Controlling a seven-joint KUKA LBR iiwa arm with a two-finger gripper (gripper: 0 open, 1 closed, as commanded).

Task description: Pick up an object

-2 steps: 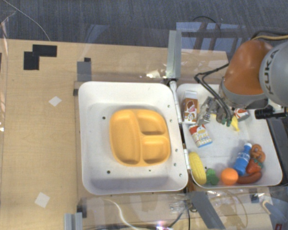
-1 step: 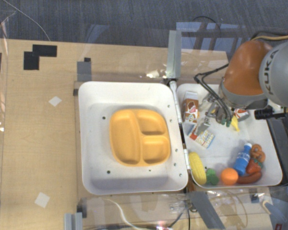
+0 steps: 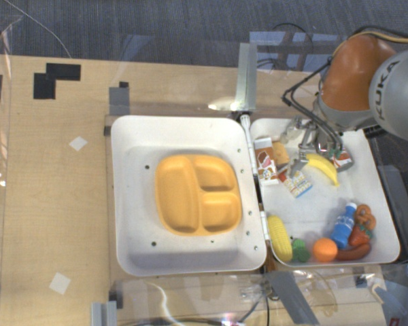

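Grey arm with orange band reached in from the right over the right shallow white bin [image 3: 387,202]. Pincer [image 3: 311,149] hung low at that bin's upper part, just beside the yellow plastic banana [image 3: 324,168]; fingers too small and cluttered to read, so open or closed could not be told, and nothing was seen held.

Likely target was the banana, lying apart from the bin wall. Risks, as a judgement: the curved smooth banana could roll or slip out of a closing pinch; the small blue-white striped packet [image 3: 300,185] and the red-white carton [image 3: 266,166] lay close, so a finger might land on them or nudge them instead.

Other clutter sat along the bin's lower edge: yellow toy corn cob [image 3: 279,237], orange ball-shaped fruit [image 3: 324,250], blue plastic bottle [image 3: 344,226]. Left white bin [image 3: 129,182] held a yellow divided plastic tray [image 3: 197,194], well apart. Wooden tabletop [image 3: 47,202] carried both bins.
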